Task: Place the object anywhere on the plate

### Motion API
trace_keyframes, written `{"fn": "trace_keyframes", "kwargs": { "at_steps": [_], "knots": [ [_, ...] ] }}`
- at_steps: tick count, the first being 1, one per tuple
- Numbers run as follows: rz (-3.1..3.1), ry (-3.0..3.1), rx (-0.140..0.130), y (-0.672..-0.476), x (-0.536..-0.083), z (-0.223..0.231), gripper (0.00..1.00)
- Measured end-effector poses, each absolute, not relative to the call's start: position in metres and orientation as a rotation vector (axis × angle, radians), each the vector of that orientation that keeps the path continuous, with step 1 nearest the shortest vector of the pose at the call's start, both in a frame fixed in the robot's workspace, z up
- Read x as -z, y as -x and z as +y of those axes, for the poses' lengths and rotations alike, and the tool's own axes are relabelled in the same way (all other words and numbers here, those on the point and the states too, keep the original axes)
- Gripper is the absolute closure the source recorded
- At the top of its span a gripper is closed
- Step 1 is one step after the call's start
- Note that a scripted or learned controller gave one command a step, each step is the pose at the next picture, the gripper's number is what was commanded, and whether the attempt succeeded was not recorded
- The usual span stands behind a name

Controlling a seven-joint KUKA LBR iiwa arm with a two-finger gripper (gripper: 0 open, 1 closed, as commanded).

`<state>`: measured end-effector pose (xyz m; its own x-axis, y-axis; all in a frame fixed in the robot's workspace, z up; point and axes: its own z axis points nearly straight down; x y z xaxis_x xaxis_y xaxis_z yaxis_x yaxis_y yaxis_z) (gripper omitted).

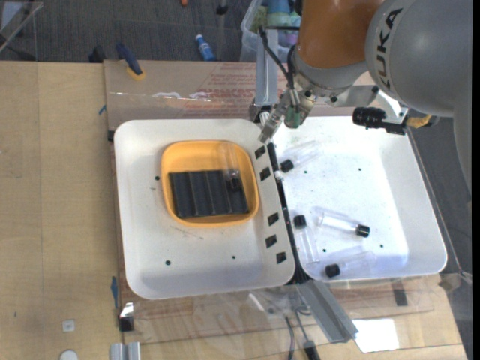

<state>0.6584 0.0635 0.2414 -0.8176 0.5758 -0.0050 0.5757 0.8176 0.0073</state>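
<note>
One clear vial [232,172] lies on the black grooved pad in the single orange plate [174,162], left bin [142,261]. Four more vials lie in the right bin [420,238]. The gripper [268,131] hangs above the divider, grip state unclear.
</note>
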Motion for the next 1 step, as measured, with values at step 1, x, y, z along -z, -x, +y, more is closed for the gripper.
{"fn": "trace_keyframes", "kwargs": {
  "at_steps": [1],
  "knots": [
    [2.989,-0.947,-0.008,-0.6583,-0.2411,0.0635,0.0]
  ]
}}
